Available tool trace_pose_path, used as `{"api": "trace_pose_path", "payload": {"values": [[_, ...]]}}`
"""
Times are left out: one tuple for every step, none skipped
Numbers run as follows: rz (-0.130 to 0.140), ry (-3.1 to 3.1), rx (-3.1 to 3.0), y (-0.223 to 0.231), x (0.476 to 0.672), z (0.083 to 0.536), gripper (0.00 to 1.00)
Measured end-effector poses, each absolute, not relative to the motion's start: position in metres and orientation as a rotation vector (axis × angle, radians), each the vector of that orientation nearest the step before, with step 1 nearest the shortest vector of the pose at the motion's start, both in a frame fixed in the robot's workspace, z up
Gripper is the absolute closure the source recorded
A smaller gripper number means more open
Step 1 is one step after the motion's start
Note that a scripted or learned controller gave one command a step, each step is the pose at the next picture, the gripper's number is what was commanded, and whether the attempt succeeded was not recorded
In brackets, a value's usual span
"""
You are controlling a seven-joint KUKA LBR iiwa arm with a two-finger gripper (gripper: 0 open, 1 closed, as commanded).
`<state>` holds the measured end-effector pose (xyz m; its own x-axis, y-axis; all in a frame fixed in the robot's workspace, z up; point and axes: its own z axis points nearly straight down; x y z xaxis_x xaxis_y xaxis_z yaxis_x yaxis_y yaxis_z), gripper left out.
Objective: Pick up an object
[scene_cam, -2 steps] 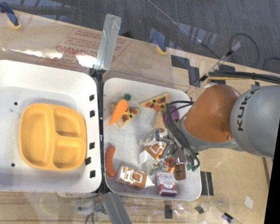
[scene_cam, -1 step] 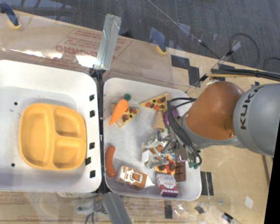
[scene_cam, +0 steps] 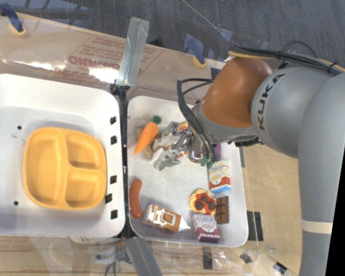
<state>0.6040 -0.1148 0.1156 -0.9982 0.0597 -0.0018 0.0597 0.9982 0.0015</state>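
Over the right bin [scene_cam: 241, 197], the gripper [scene_cam: 174, 149] hovers low beside the carrot [scene_cam: 147, 136]; whether its fingers are spread or closed cannot be told. Approach seems underway; next, closing squarely on the carrot.

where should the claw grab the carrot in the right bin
Grip the carrot across its orange body near the middle, coming straight down from above. It lies flat and slanted, green top toward the bin's far edge, tip pointing near-left, so the fingers should close across its narrow width. Its left side faces bare bin floor; the claw and clutter sit on its right.
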Motion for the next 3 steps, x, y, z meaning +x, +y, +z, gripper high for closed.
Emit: {"api": "trace_pose_path", "payload": {"values": [[-0.007,3.125,-0.236,-0.196,0.623,0.211,1.00],[-0.002,3.136,0.060,-0.176,0.658,0.230,1.00],[0.003,3.133,-0.290,-0.209,0.634,0.131,1.00]]}}
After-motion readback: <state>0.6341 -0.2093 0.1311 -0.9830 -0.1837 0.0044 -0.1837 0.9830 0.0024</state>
